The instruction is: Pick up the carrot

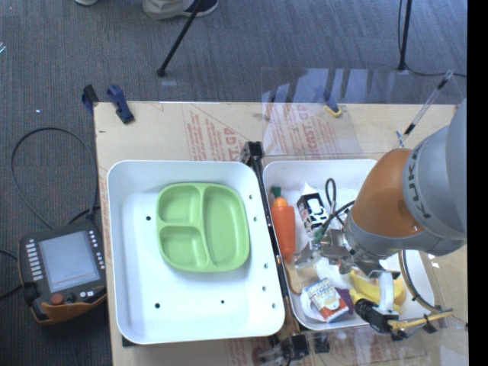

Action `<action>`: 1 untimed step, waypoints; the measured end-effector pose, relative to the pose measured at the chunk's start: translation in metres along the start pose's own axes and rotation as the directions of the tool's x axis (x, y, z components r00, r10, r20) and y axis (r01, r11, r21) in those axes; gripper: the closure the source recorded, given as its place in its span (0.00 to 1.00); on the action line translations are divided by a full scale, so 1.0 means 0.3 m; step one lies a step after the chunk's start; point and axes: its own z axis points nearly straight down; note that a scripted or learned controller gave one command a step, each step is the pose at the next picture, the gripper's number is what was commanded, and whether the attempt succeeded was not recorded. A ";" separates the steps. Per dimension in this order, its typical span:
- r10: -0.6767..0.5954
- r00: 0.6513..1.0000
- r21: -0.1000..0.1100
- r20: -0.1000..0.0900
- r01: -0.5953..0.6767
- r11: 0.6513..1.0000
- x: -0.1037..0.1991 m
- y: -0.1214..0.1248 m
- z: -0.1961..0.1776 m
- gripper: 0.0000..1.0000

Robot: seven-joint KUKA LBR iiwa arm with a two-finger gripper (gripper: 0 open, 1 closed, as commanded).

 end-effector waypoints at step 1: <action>0.124 0.992 -0.012 -0.001 -0.124 0.992 0.020 0.239 0.010 0.00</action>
